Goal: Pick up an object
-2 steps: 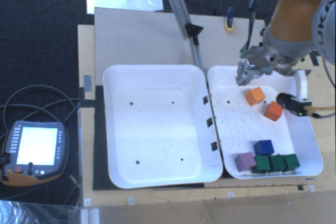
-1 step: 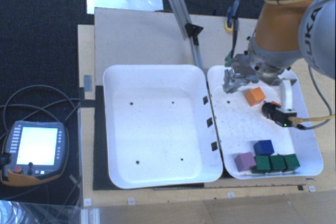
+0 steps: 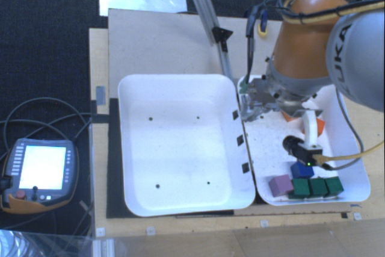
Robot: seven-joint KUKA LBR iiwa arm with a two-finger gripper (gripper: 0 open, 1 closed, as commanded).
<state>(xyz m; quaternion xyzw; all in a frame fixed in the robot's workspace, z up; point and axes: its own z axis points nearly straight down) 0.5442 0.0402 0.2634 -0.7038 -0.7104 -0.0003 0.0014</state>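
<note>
Two white bins sit side by side on the bench [image 3: 156, 39], and I'll place everything from the left bin [image 3: 180, 153]. Well to its left, off the bench on the dark carpet [image 3: 48, 21], lies the pendant [image 3: 39, 173] with its screen lit (cables [image 3: 36, 111] loop around it). The left bin's floor shows four dark dots [image 3: 150, 118]. Touching its right rim is the right bin [image 3: 264, 150], with three small black tabs [image 3: 240, 140] along the join.

The gripper [image 3: 249, 106] hangs just right of the left bin's right rim, toward the far end. From here it reads as a tangle of metal under the wrist, and I can't tell how wide it stands or whether it has anything in it. The arm's orange band [image 3: 304, 33] bulks above it, farther right.

The objects to pick all lie right of the left bin. A purple block [image 3: 280, 185] is just past its near right corner, and a blue block [image 3: 302, 170] is next right, slightly farther back. Then come three green blocks [image 3: 316, 188] in a row, touching one another. An orange piece [image 3: 320, 126] shows farther back (partly hidden by the robot's hardware). The blocks lie well apart from the gripper.
</note>
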